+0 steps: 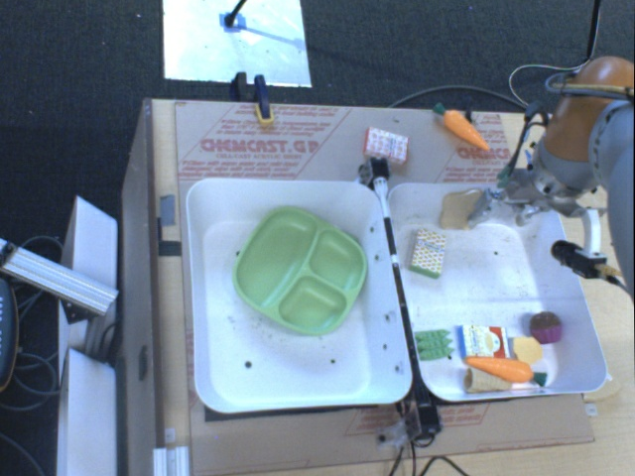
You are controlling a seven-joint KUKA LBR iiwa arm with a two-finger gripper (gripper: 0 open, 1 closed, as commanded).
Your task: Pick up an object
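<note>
1. Inside the left bin (213, 365), a green divided plate (301, 269) lies alone.
2. Across the right bin (585, 350) lie a patterned block (429, 253), tan piece (458, 209), green pea pods (433, 344), carrot (499, 369) and purple ball (545, 326).
3. Above the tan piece, the gripper (493, 204) hovers; finger spread unclear.

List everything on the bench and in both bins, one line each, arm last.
Divided plate: one, green, left bin.
Patterned box: one, cream, upper right bin.
Tan flat piece: one, right bin's top edge.
Green pods: one bunch, lower right bin.
Small carton: one, white and red, lower right bin.
Carrot: one, orange, lower right bin.
Second carrot: one, orange, bench behind bins.
Round piece: one, maroon, right bin.
Small packet: one, red and white, bench behind bins.
Arm: one, grey and orange, over right bin's upper corner.
</note>
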